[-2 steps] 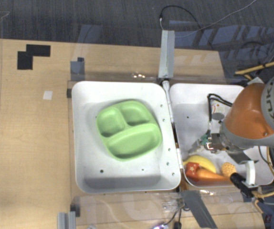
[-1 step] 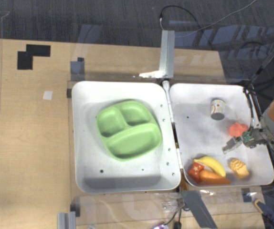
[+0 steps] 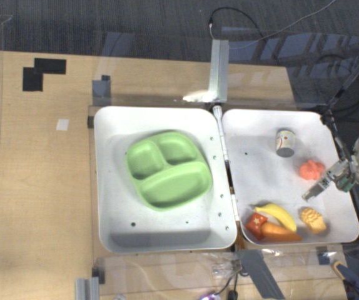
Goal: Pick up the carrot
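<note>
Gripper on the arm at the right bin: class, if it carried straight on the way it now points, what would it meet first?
The gripper points down-left. Bare floor of the right bin lies ahead, then the banana; its height is unclear, so probably the floor comes first.

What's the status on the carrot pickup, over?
Pincer at right bin's right side, holding nothing. Orange tapered carrot lying at bin's near edge, untouched. Curved yellow banana and red pepper pressed against it.
</note>
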Robot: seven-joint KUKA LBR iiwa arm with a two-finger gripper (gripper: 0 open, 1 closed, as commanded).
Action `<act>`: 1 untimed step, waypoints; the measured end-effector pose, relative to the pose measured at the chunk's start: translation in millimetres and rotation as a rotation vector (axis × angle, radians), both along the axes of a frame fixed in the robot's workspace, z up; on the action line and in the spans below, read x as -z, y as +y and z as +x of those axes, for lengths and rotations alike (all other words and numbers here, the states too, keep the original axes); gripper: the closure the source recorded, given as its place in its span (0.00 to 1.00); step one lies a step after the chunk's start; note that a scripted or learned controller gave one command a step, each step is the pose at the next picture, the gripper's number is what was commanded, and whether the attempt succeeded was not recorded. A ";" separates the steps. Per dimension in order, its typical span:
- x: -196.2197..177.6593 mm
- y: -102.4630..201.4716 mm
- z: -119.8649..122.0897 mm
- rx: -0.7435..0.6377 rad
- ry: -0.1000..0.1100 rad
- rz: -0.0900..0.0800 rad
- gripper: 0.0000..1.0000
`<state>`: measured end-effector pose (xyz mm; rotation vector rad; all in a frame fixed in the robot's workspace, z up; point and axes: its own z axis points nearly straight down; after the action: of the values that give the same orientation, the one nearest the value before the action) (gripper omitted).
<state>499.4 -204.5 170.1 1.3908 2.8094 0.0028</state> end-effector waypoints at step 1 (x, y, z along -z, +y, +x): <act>-10.9 0.6 2.8 0.001 -0.007 -0.001 1.00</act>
<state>502.3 -203.9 181.0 1.3893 2.8029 0.0062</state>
